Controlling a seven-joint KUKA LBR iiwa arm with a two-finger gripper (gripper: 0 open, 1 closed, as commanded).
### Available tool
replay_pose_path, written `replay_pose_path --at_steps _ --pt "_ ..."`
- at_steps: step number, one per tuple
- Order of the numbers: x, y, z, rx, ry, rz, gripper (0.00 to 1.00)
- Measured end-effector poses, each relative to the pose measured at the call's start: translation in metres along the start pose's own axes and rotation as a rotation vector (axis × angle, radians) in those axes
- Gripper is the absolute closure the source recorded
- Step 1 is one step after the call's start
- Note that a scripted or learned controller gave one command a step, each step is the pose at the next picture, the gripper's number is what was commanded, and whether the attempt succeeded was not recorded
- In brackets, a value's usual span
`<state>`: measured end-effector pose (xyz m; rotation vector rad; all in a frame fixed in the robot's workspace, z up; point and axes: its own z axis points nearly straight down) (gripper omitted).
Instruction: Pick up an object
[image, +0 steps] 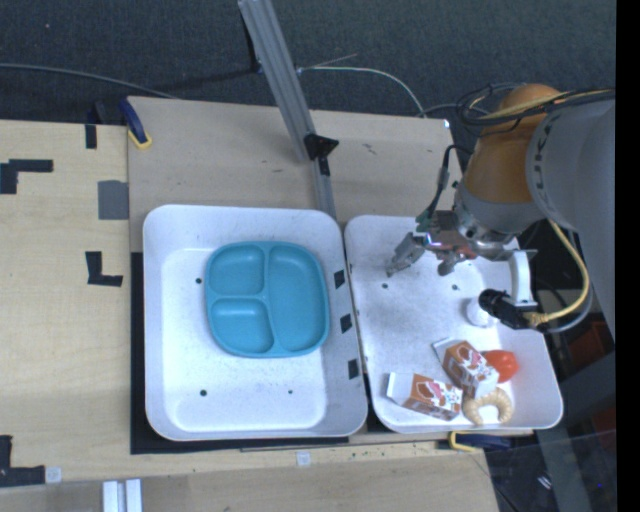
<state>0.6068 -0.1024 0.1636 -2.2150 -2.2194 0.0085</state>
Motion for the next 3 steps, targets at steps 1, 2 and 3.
replay_pose_path --at_steps 1,2,3 --pt "-0.009 -0.003 0.051 -0.001 -0.001 0.001 0.00" --pt "-0.008 -0.001 0.038 -0.005 -0.001 -0.002 1.00" --pt "-0.017 0.002 -0.020 -0.012 -0.002 0.001 1.00"
